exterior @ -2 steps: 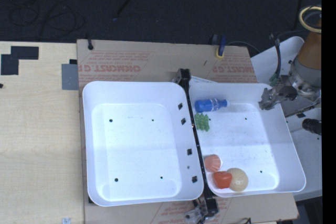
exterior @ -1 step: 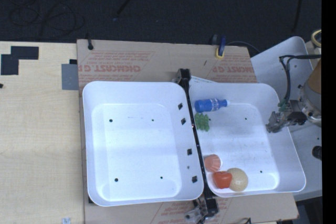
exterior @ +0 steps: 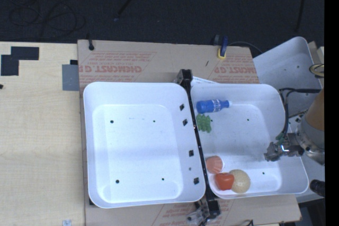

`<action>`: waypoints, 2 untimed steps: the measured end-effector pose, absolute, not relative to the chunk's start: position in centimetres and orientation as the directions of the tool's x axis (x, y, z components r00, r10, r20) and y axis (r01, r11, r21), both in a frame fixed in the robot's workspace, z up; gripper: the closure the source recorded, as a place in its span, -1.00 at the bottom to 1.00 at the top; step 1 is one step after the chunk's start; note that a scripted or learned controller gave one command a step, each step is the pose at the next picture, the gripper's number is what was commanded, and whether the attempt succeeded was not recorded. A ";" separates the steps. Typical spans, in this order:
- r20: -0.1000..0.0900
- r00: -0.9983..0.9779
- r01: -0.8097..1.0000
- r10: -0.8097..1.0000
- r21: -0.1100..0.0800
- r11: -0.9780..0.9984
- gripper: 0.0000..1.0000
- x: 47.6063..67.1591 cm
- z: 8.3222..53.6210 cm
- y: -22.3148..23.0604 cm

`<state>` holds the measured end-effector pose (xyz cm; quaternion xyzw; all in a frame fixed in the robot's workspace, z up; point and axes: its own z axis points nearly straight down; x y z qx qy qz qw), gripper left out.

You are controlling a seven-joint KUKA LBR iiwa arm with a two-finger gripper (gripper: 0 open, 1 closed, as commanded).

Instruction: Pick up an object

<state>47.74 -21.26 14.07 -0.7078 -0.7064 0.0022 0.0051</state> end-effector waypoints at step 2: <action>-0.001 -0.002 1.000 1.000 0.002 0.002 1.00 47.7 8.8 -13.6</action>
